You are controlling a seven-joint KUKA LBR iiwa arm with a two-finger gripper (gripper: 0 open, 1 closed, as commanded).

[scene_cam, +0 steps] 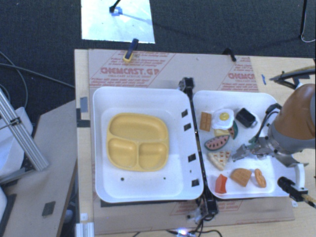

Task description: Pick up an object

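Observation:
The right white bin [266, 97] holds several toy foods: a waffle piece [206, 121], a fried egg [223, 116], a black block [245, 117], a watermelon slice [217, 142], a pizza wedge [219, 159], a red pepper piece [221, 183], a bread roll [241, 176] and a small orange piece [259, 178]. My gripper [240, 152] hangs over the bin's middle, right of the pizza wedge and just above the bread roll. It is open, with nothing between its fingers.
The left white bin [113, 98] carries a yellow divided tray [138, 141]. A black divider [195, 137] runs between the bins. The arm's orange band [296, 117] covers the right bin's right edge. Cardboard [163, 68] lies under both bins.

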